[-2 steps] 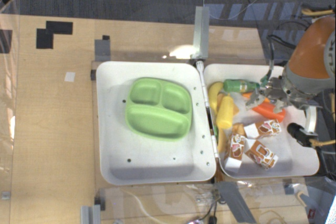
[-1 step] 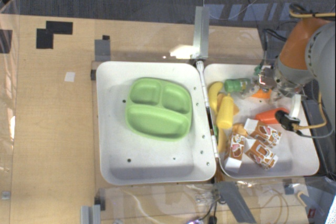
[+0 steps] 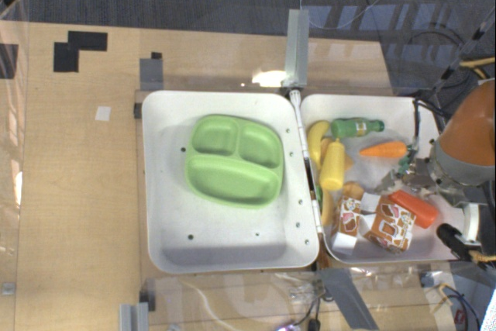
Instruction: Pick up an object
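**Over the right bin, above the toy food**

While my grey arm (image 3: 465, 139) with its orange band reaches in from the right, my gripper (image 3: 408, 176) hangs low over the right bin (image 3: 387, 256), among the clutter at its right side. Whether my hand is released or clenched I cannot tell; the wrist and the pile hide that much.

Just beside my gripper lies a toy carrot (image 3: 384, 150), and just below it an orange-red block (image 3: 415, 206). Next to that sits a brown-and-white carton (image 3: 390, 225), with a second small carton (image 3: 351, 215) to its left. A green bottle (image 3: 356, 127) lies along the far side of this bin, and a yellow bottle (image 3: 333, 164) rests beside a banana (image 3: 315, 139) near the dividing wall.

In the left bin (image 3: 159, 190), well apart from my gripper, a green divided plate (image 3: 232, 160) lies flat.
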Robot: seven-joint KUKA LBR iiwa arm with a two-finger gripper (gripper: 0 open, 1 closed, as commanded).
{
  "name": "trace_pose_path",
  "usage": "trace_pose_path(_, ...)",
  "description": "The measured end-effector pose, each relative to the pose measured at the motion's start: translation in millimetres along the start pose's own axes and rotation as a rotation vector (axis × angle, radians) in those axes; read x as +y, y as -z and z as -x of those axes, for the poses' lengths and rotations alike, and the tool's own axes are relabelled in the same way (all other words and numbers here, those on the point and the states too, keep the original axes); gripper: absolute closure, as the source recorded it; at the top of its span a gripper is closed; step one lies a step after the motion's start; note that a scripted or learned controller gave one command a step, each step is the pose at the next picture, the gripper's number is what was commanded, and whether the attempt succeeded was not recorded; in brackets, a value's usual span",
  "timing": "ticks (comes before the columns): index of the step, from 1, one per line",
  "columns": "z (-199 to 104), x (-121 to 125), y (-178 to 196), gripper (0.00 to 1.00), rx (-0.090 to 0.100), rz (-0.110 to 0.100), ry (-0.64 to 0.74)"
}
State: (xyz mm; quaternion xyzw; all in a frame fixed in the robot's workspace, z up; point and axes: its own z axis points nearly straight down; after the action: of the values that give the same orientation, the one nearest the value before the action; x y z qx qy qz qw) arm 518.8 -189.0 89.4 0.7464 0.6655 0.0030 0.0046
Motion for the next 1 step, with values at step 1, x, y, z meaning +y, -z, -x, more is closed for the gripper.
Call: trace_pose_path(1, -2.8, 3.5, 10.1, 1.00, 0.003, 0.006, 0.002)
